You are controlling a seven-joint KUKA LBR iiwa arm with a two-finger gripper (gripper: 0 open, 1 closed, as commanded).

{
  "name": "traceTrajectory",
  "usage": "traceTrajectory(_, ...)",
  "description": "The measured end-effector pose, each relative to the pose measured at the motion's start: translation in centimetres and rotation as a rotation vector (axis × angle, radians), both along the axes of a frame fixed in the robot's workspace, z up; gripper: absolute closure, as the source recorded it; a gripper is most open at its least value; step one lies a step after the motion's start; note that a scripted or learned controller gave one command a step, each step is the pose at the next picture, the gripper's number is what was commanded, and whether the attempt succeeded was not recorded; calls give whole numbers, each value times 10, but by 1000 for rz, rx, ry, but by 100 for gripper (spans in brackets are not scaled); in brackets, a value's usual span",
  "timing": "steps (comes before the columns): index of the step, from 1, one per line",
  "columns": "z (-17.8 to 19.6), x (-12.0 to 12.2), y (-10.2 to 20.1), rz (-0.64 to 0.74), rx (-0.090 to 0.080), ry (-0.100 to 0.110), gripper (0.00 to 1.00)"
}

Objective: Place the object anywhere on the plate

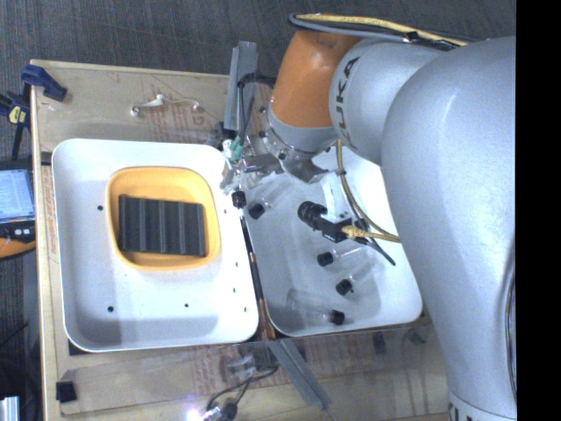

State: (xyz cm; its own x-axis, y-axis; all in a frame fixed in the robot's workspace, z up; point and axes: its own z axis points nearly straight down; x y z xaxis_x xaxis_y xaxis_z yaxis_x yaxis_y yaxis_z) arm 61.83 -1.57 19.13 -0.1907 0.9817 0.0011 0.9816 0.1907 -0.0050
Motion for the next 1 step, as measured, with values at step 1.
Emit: traceTrajectory(1,0,0,0,-1,0,-1,0)
